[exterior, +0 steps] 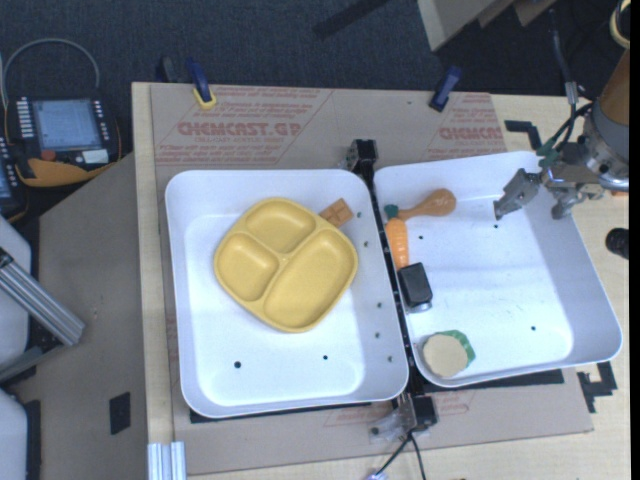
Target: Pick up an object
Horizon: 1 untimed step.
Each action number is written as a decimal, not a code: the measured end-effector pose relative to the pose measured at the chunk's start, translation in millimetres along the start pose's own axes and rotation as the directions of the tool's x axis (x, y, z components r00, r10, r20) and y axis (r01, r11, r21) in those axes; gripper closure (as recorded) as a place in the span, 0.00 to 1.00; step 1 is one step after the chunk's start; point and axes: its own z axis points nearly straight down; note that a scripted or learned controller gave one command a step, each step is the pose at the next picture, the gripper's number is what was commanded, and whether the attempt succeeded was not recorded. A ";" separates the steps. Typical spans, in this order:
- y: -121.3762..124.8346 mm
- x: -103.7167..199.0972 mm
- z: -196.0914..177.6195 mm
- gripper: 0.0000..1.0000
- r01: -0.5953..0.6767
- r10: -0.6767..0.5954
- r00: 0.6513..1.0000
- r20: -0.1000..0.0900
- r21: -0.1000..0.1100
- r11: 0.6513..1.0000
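The right bin holds several small things along its left side. These are a tan wooden piece with a teal tip, an orange carrot, a black block and a round beige disc with a green rim. My gripper hangs over the bin's far right corner, open, with nothing between its fingers. It is well to the right of the tan piece and touches none of the objects.
The left bin carries a yellow divided plate with a small brown block at its far edge. A black clamp sits where the bins meet at the back. Bare white floor shows in the right bin's middle and right.
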 end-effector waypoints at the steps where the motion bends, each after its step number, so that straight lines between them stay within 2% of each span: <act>1: 2.1 0.3 -6.1 0.00 0.003 -0.003 1.000 0.002 -0.011 1.000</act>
